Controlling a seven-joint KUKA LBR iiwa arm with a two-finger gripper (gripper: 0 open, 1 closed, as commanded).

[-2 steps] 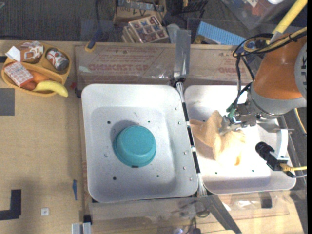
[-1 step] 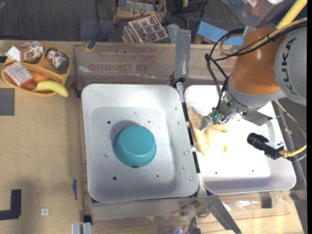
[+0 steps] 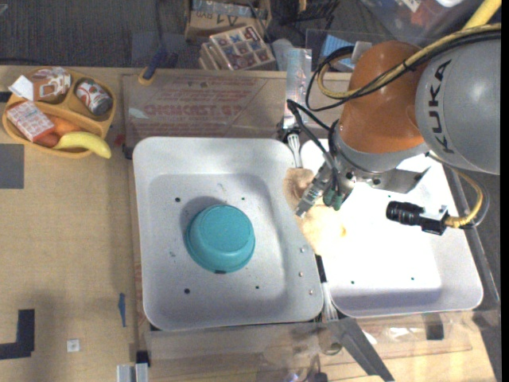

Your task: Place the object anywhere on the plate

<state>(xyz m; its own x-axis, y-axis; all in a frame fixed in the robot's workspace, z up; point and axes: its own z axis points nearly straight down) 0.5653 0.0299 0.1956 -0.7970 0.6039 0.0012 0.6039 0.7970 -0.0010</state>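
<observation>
At the seam between the two white bins, the gripper (image 3: 318, 193) hung over a pale tan object (image 3: 299, 185) too washed out to name; whether its fingers were open or closed could not be told. The object looked light and perhaps soft, best taken across its middle. One teal plate (image 3: 221, 238), upside down by the look of it, lay in the left bin (image 3: 159, 165); the right bin (image 3: 413, 285) stood just beside.

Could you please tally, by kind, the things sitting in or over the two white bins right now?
Teal plate, upside down in the left bin: 1
Tan object at the gripper: 1
Small yellow speck in the right bin: 1
Total: 3
</observation>
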